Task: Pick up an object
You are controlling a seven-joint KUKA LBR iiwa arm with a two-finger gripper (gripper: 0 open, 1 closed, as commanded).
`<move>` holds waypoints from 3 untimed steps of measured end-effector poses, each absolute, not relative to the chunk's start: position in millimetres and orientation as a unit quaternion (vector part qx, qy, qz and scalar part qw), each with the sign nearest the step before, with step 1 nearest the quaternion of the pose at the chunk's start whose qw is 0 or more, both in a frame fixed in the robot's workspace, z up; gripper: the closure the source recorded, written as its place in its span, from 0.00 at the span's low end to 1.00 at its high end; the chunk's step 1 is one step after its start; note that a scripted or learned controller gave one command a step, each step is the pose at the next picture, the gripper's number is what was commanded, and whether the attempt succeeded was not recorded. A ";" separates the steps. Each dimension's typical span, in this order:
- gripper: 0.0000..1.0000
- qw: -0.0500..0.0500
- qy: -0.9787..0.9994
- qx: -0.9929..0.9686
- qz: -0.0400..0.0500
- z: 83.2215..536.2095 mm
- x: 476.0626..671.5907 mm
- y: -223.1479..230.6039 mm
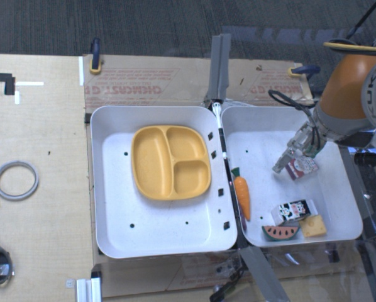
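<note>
A small red-and-white packet (299, 167) lies in the right bin (263, 140) (upper middle) — crumpled, tilted.

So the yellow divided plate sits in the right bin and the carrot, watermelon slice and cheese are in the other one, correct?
Not quite. The yellow divided plate sits in the left bin, as the camera view shows. The carrot, watermelon slice and cheese are in the other one, the right bin.

Mirrored red print on the cardboard sheet (175, 80) cannot be read
</note>
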State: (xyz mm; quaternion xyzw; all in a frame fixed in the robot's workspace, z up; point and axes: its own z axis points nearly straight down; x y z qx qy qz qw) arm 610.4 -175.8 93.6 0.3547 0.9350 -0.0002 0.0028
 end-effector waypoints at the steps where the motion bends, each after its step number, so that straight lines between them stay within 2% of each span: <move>1: 0.00 0.002 0.952 0.306 0.000 153.8 604.1 -222.9; 2: 0.00 0.001 0.908 0.419 0.000 92.2 618.5 -202.0; 3: 0.00 0.001 0.881 0.472 0.000 138.3 579.7 -199.4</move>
